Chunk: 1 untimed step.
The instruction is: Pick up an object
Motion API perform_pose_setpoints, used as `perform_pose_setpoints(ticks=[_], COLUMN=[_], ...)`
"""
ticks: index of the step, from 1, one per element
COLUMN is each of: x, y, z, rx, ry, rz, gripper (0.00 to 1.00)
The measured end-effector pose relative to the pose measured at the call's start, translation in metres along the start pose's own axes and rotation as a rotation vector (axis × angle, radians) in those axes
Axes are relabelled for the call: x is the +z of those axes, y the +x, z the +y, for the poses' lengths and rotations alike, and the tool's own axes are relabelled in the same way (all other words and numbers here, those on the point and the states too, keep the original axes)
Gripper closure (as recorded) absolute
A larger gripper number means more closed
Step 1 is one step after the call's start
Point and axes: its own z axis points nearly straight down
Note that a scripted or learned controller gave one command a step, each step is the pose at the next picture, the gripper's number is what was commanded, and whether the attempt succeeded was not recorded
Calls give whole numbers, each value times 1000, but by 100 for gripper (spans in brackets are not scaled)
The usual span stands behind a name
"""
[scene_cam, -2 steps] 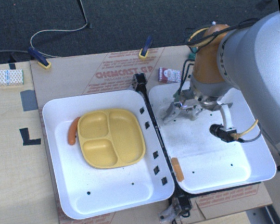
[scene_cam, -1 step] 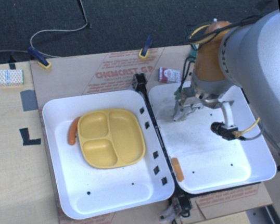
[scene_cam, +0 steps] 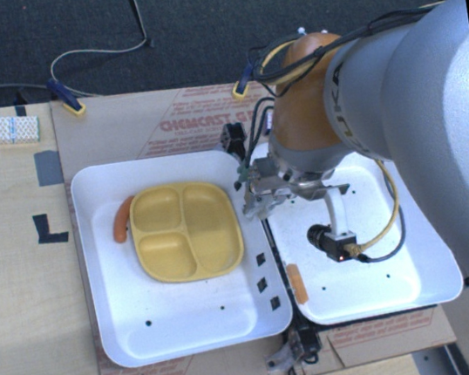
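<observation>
Orange carrot-like pc (scene_cam: 296, 283): long axis runs near-far in view, lying flat; small, slim, orange; in right bin (scene_cam: 426, 280), by its left wall, near front.
Orange sausage-like pc (scene_cam: 121, 220): long axis also near-far, tilted a bit; in left bin (scene_cam: 187, 335), touching left edge of plate.
Plate (scene_cam: 187, 231): yellow, 3 compartments, 1 pc, centre of left bin.
Count: 2 orange pcs, 1 plate, 2 white bins on desk.
Jaws (scene_cam: 249, 196): over divide betw. bins; open or closed, can't tell.
</observation>
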Motion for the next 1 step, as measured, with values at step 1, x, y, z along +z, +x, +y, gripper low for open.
perform_pose_setpoints(ticks=[1], x=[0], y=[-1], z=[0], rx=[0], ry=[1], rz=[-1], gripper=[0])
